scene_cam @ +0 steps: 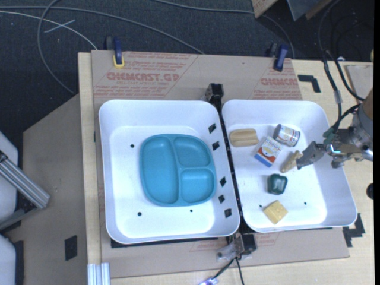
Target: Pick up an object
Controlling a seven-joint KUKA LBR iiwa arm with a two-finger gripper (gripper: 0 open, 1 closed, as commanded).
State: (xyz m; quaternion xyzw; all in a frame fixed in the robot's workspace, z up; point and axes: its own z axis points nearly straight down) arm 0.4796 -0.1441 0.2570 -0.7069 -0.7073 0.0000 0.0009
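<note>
Camera view: arm [362, 140] cut off rightward.

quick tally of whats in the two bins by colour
blue: 1, the tray
tan: 2, a block and a stick
yellow: 1, a block
green: 1, a cup
mixed print: 2, a can and a box
total: 7

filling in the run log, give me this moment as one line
hand: over right bin, beside tan block | holding: nothing seen | left bin: blue divided tray | task: not yet done
</note>
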